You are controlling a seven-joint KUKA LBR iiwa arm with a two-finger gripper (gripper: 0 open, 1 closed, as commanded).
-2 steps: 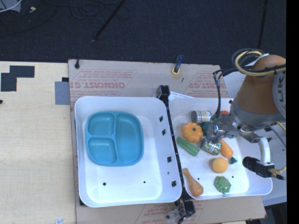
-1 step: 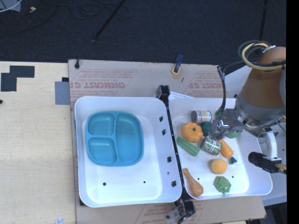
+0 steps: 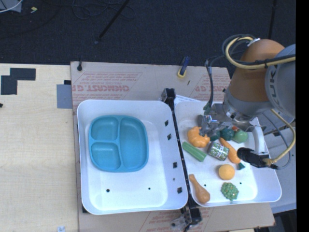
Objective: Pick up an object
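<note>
The light wooden bench (image 3: 34, 144) is seen at the far left, with a cardboard sheet (image 3: 120, 83) laid on it; mirrored, upside-down print can be made out on the cardboard but is not read with certainty. In the left bin (image 3: 96, 197) a blue divided plate (image 3: 118, 143) is set flat.

In the right bin (image 3: 265, 190) the toy foods are gathered. A tan gourd-shaped piece (image 3: 199, 189) is laid near the front edge, its long axis slanting from upper left to lower right, thick end toward the front. A green cucumber-like piece (image 3: 193, 151) is laid with its long axis slanting the same way. Just above it an orange-yellow piece (image 3: 197, 137) is found, touching or almost touching the tool (image 3: 211, 122), which is placed directly above and to its right. A small can (image 3: 218, 151) with a green label, its writing too small to be read, is lying on its side below the tool. An orange ball (image 3: 226, 171) and a green bumpy cluster (image 3: 230, 191) are set further front. A carrot-like orange piece (image 3: 230, 150) is pointed down to the right, and a green round piece (image 3: 240, 136) is just beside it.

Whether the tool is spread or closed cannot be told, and no object is seen between its parts
</note>
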